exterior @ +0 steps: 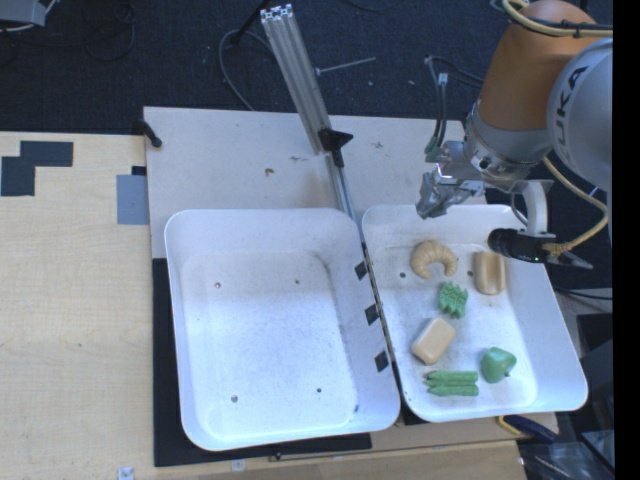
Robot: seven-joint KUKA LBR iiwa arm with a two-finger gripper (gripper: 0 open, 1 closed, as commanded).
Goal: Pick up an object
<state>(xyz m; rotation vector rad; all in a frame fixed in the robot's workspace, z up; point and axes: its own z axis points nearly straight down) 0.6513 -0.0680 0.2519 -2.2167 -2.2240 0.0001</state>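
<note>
Right bin: shallow white tray, rounded corners, matte speckled floor, touching the left bin along a seam set with small black clips.

Contents of right bin, six pieces, all lying loose on the floor:
- Croissant: tan, crescent shape, smooth moulded look, near the far end of the bin.
- Bread roll: tan, oblong, just right of the croissant, apart from it.
- Green ridged piece: small, bumpy surface, between the croissant and the pale block.
- Pale block: cream-yellow, squarish with softened edges, tilted.
- Green pod: long, flat, segmented, lying crosswise near the front rim.
- Green rounded piece: glossy, lumpy, just right of the pod.

Left bin: same make, wider, floor marked with a few dark specks.

Arm: grey casing with orange band, entering from the right, cables trailing. End effector: dark metal, hanging over the far rim of the right bin, above and apart from the croissant; nothing seen between its fingers, and whether they stand wide or narrow cannot be told.

Counter: pale grey board under the bins, a slanted aluminium rail rising from it. Light wood panel to the left with grey patches. Dark floor with loose cables behind.
</note>
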